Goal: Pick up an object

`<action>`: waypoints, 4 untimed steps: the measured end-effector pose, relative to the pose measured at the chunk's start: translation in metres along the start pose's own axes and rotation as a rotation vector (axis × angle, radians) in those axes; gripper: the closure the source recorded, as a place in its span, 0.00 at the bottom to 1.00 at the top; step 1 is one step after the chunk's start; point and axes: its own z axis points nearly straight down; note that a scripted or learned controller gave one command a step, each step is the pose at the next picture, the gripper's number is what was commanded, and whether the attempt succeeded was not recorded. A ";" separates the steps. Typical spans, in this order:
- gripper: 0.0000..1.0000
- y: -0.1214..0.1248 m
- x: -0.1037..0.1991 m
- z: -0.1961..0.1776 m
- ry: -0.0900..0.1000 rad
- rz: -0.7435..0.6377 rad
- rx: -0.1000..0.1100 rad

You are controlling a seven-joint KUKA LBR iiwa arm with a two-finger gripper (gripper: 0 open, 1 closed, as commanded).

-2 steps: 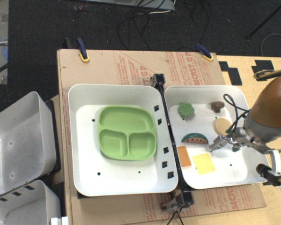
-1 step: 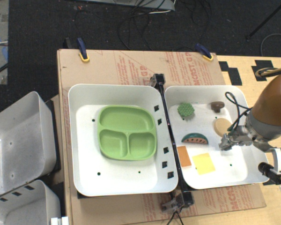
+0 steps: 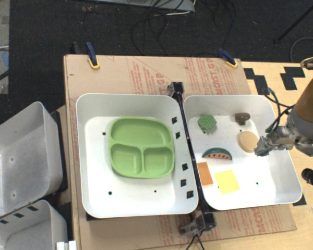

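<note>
My claw (image 3: 262, 149) hangs low over the right shallow white bin (image 3: 281, 191), near its three o'clock wall, and from this angle I cannot tell how it is set, nor whether anything sits in it. Just beside it, at its nine o'clock, lies a round tan wooden-looking disc (image 3: 247, 141), close enough that I cannot say if we touch. At the disc's twelve o'clock, near the bin's far wall, rests a small dark brown lump (image 3: 242, 118). Further toward the bin's nine o'clock side is a green knobbly round piece (image 3: 207, 122), and below it a watermelon-slice toy (image 3: 217, 154) with a green rim and red flesh. At the bin's six to seven o'clock lie a flat orange rectangle (image 3: 205, 173), close against the divider wall, and a flat yellow square (image 3: 227, 182) just beside it at its three o'clock. The left shallow white bin (image 3: 94, 139) holds a light green plastic plate with three compartments (image 3: 142, 147), lying flat at its centre. Both bins sit side by side on a brown cardboard-covered bench (image 3: 146, 72).
</note>
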 end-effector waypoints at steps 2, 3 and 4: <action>1.00 0.011 0.049 -0.035 0.006 -0.005 0.007; 1.00 0.025 0.108 -0.047 0.005 -0.006 0.004; 1.00 0.021 0.162 -0.056 0.006 -0.006 0.006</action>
